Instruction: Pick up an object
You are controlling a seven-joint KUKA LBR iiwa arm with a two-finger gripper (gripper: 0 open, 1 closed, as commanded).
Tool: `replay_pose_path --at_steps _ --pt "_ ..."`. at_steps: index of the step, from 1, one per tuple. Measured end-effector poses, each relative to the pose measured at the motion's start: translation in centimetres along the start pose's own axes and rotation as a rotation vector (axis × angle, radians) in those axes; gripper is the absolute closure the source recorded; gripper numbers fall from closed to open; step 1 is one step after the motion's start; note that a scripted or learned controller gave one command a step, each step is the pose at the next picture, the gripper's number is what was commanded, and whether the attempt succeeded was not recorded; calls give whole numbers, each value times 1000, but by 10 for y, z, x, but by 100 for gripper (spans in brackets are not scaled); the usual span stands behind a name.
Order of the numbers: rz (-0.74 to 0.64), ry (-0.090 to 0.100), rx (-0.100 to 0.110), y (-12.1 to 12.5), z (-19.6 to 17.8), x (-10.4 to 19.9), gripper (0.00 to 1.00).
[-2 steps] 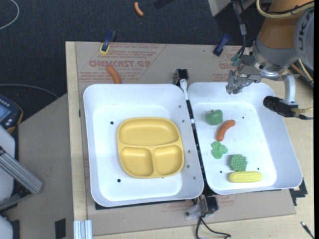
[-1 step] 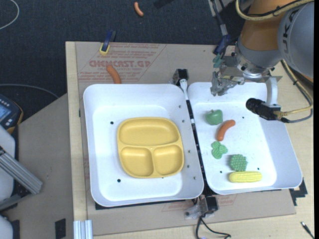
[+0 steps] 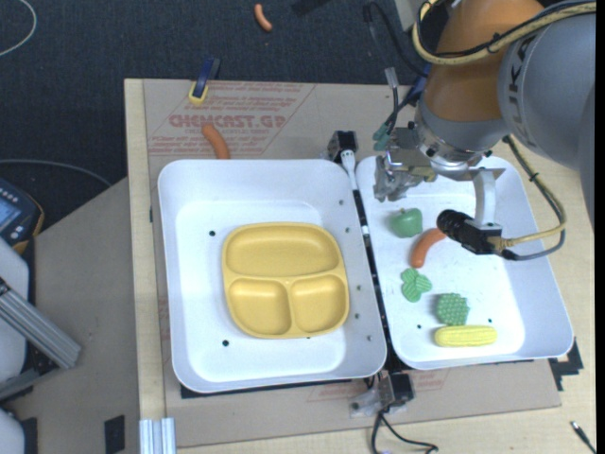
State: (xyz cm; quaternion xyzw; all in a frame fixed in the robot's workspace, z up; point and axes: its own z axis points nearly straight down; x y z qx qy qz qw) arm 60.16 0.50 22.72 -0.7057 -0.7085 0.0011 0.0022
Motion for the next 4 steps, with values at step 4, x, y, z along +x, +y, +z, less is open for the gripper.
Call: replay_pose_path --at_steps 4 --pt "4 -2 -8 10 -4 -16 100"
